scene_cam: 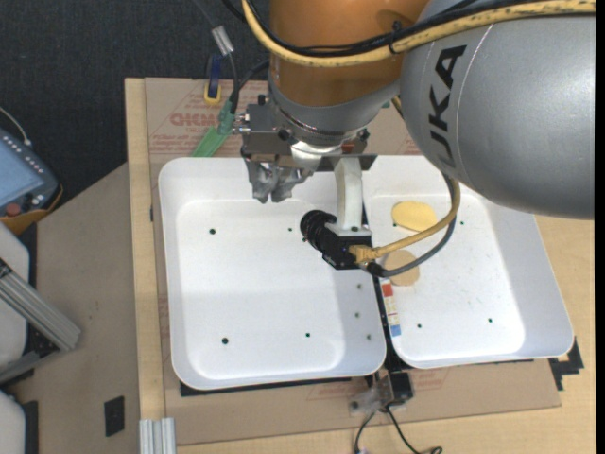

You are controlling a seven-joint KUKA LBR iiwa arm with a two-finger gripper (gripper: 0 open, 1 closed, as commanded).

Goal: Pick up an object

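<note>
I see the table [113,216] topped with a brown cardboard sheet [165,121] that runs from the upper left of the frame to the bottom. Directly on the cardboard sit two shallow white bins side by side, touching at the centre: the left bin [255,320] in the middle of the frame, the right bin [482,301] toward the lower right.

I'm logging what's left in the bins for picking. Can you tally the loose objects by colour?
Yellow round flat piece, right bin: 1
Tan round flat piece, right bin, partly hidden behind the cable: 1
Total: 2

The gripper hangs over the left bin.
</note>
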